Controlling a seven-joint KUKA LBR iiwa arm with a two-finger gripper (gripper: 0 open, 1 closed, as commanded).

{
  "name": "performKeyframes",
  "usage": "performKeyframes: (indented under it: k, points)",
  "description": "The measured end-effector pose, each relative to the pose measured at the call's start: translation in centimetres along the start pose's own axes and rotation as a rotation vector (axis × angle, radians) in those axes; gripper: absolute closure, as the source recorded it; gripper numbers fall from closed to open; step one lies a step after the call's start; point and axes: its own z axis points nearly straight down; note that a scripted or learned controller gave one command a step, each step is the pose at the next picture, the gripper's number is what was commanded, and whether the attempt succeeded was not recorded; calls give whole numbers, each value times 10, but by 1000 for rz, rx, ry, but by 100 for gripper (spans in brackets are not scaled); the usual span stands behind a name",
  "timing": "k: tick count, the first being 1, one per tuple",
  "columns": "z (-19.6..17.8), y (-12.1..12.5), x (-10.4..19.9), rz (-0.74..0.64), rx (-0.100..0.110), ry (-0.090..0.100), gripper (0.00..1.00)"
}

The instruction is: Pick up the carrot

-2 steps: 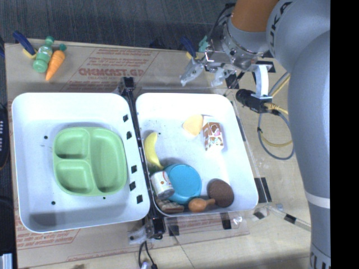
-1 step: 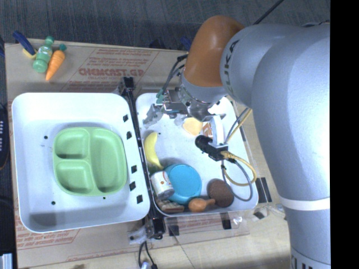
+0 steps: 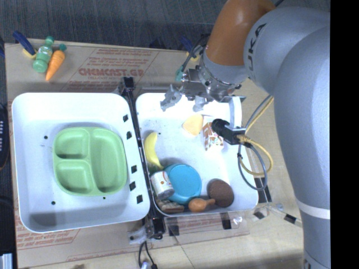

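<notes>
Carrot (image 3: pixel 55 64) is lying on the cardboard-covered surface (image 3: pixel 112 66) at far left, outside both bins, touching a green bottle-shaped toy (image 3: pixel 42 58); a blue-and-yellow item (image 3: pixel 23 43) is sitting just beside them.

End effector (image 3: pixel 185 96) is hanging over the far edge of the right bin (image 3: pixel 247 198), well apart from the carrot; fingers (image 3: pixel 170 100) are spread apart, nothing between them.

Right bin is holding a banana (image 3: pixel 150 149), a pale yellow wedge (image 3: pixel 193 124), a small printed carton (image 3: pixel 212 138), a glossy blue round dish (image 3: pixel 184 183), a can (image 3: pixel 161 185), and a brown rounded lump (image 3: pixel 220 192).

Left bin (image 3: pixel 28 150) is holding a smooth green divided plate (image 3: pixel 90 161).
</notes>
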Motion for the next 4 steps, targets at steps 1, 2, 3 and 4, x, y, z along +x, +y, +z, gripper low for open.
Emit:
performKeyframes:
  k: [1, 2, 3, 4]
  points:
    - [19, -49, 80, -249, 6, 4, 0]
    - [8, 12, 56, -306, 0, 1, 0]
    - [-58, -13, 100, -281, -4, 4, 0]
    - [-60, -12, 160, -150, -1, 2, 0]
